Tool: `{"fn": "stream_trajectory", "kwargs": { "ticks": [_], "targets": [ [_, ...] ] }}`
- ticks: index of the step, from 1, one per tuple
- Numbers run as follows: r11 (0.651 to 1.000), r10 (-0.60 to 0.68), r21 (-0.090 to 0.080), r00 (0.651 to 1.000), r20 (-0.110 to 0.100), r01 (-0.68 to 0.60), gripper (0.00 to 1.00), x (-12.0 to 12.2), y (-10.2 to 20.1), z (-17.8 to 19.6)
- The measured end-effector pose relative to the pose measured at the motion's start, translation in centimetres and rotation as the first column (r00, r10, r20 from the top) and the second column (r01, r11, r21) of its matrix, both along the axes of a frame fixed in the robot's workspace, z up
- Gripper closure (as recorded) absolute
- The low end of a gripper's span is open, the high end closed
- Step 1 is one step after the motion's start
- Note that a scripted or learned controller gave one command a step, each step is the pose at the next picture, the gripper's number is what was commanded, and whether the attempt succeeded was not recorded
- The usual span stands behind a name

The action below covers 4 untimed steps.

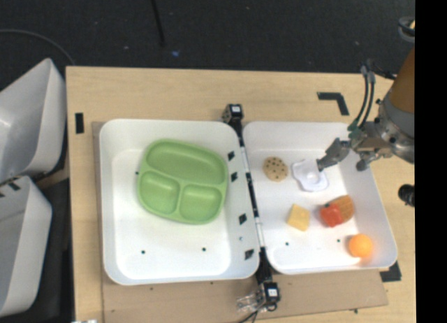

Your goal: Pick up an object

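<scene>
The counter [84,98] carries two white bins side by side. The left bin [119,245] holds a green divided plate [183,182]. The right bin [377,210] holds the small things: a cookie [276,168], a white cup-like piece [309,175], a yellow cheese wedge [299,217], a red strawberry-like fruit [336,212] and an orange [360,245].

The pincer [328,159] hangs over the right bin's upper part, just beside the white piece; whether it is released or clenched, I cannot tell, and nothing shows in its grasp.

This looks like the approach step. Next, it likely needs to settle over one item, descend, and close.
</scene>
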<state>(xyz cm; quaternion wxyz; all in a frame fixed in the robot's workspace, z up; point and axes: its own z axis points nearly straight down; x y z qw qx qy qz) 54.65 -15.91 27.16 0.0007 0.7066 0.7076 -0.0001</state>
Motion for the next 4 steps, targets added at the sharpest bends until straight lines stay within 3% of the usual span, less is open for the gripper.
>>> {"fn": "stream_trajectory", "kwargs": {
  "ticks": [1,3,4],
  "targets": [
    [1.0,-0.002,0.0,1.0,-0.005,0.002,0.0,0.0,-0.6,-6.2],
    [1.0,-0.003,0.001,1.0,-0.004,0.003,0.0,-0.6,-0.2,-15.2],
    [1.0,-0.008,-0.001,1.0,0.002,0.008,1.0,-0.4,-0.4,-13.9]
  ]
}}
